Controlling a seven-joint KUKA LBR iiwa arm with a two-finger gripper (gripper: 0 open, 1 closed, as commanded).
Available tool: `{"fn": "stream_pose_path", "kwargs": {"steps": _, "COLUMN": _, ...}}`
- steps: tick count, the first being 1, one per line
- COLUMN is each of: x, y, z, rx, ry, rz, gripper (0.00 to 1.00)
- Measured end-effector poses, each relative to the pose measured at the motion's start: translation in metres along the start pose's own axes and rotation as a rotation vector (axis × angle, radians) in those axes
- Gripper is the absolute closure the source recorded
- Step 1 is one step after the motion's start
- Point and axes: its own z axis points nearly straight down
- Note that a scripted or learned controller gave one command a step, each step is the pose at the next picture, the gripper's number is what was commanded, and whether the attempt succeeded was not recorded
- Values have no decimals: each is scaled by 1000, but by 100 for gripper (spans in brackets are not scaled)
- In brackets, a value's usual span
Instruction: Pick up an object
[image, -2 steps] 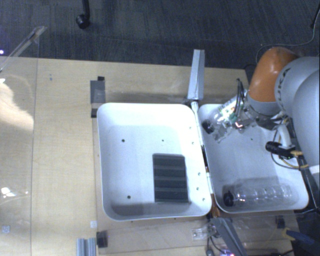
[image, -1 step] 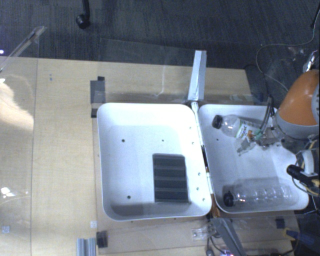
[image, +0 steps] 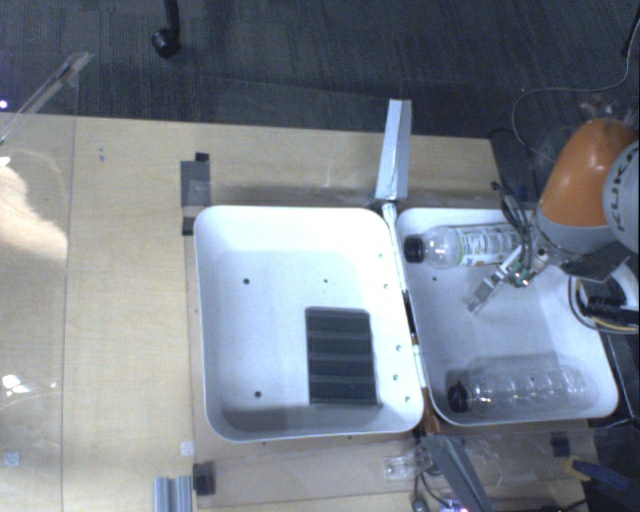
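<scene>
Camera view: we see two white bins side by side on the wooden surface (image: 110, 330). The left bin (image: 215, 300) carries a dark ribbed block (image: 340, 355) lying flat near its front right. The right bin (image: 590, 370) carries two clear plastic bottles, both on their sides: one bottle with a label (image: 462, 246) along the back wall, dark cap pointing toward the divider, and a second clear bottle (image: 515, 387) along the front wall, cap also to the left. They lie flat against the walls, probably because they rolled there (round bodies, sloped bin sides). The arm (image: 590, 190) reaches in from the right, orange band above the wrist, with the gripper (image: 490, 290) low over the right bin, just in front of the labelled bottle and well apart from the front one. The gripper is small and blurred here, so we cannot tell whether it is spread or pinched, and nothing visibly sits in it. Our read: no pick is done yet. The labelled bottle is the nearest candidate, and a clear round body against a wall will likely slip or roll under contact.
</scene>
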Motion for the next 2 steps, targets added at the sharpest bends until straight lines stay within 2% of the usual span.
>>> {"fn": "stream_pose_path", "kwargs": {"steps": 1, "x": 2, "y": -15, "z": -57, "rx": -54, "ry": -42, "rz": 88, "gripper": 0}}
{"fn": "stream_pose_path", "kwargs": {"steps": 2, "x": -17, "y": 29, "z": -5, "rx": -49, "ry": -44, "rz": 70, "gripper": 0}}
